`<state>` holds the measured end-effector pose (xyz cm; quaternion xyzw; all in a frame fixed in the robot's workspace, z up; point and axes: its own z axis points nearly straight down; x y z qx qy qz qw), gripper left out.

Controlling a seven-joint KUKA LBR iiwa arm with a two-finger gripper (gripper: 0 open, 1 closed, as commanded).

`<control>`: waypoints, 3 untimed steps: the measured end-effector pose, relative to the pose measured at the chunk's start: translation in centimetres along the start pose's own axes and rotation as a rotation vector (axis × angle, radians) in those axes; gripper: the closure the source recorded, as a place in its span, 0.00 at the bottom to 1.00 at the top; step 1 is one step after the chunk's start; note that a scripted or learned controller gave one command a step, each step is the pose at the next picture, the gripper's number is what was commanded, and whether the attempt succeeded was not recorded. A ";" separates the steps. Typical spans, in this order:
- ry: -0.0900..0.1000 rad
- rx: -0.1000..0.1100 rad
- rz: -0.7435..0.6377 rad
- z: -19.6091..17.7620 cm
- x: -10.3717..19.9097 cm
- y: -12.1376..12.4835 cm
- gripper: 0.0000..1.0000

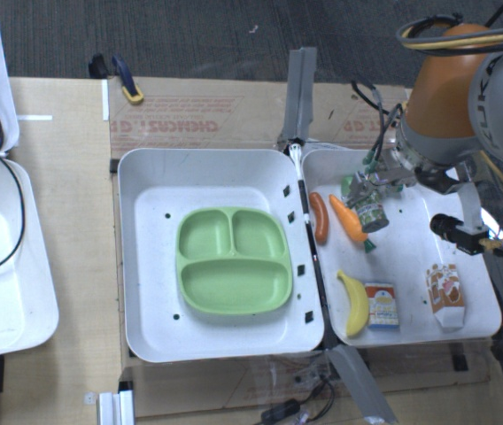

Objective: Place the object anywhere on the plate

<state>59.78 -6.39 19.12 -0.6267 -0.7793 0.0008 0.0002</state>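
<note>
A green divided plate (234,259) lies in the middle of the left bin (142,237) with nothing on it. In the right bin (411,259), my gripper (369,213) hangs low over the upper left part, right beside the top end of an orange carrot (350,223). The carrot lies slanted on the bin floor. A red sausage (320,217) lies just left of it, close to the wall between the bins. The gripper's tip is dark and seen from above, and it partly overlaps the carrot's right side.
A yellow banana (353,302) and a small printed box (381,306) lie at the front of the right bin. A white and red carton (444,292) stands at the front right. The raised divider (303,228) separates the two bins.
</note>
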 end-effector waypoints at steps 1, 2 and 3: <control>0.000 0.001 -0.027 -1.0 7.4 -0.7 1.00; -0.001 0.001 -0.176 0.1 13.7 1.6 1.00; -0.001 0.001 -0.176 0.0 13.6 1.6 0.00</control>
